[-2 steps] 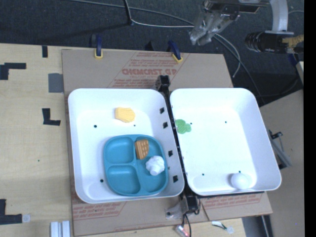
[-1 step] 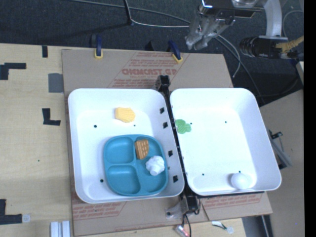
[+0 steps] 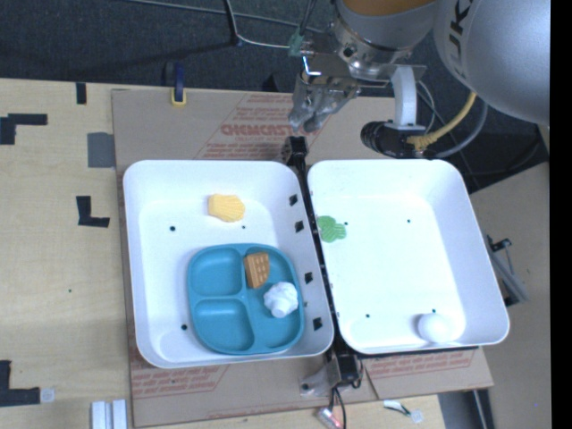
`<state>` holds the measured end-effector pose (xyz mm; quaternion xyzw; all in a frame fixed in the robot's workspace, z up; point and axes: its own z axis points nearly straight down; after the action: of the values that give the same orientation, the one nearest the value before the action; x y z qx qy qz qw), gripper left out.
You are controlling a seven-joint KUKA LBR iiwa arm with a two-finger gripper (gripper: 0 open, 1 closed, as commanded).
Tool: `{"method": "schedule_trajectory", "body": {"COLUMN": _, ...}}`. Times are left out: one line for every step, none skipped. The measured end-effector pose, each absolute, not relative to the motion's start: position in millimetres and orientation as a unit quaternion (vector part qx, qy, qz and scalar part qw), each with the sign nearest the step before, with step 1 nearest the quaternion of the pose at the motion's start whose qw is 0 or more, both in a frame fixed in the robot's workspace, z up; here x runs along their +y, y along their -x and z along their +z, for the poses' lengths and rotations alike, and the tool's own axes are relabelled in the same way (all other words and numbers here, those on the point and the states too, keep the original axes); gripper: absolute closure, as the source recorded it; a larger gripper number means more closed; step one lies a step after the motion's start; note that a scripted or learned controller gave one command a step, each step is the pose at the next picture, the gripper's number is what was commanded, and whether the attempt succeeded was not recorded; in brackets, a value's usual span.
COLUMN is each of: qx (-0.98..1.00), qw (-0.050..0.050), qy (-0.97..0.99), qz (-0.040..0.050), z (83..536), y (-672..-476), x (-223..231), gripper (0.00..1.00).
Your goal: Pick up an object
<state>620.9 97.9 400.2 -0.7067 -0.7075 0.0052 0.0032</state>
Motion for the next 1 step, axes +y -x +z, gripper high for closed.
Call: {"method": "schedule_trajectory", "body": {"qx": -0.706, "qw": 0.004, "qy": 0.709, "qz": 0.0059, "z": 243.4, "y": -619.1, "x": 35.7, "gripper": 1.0}}
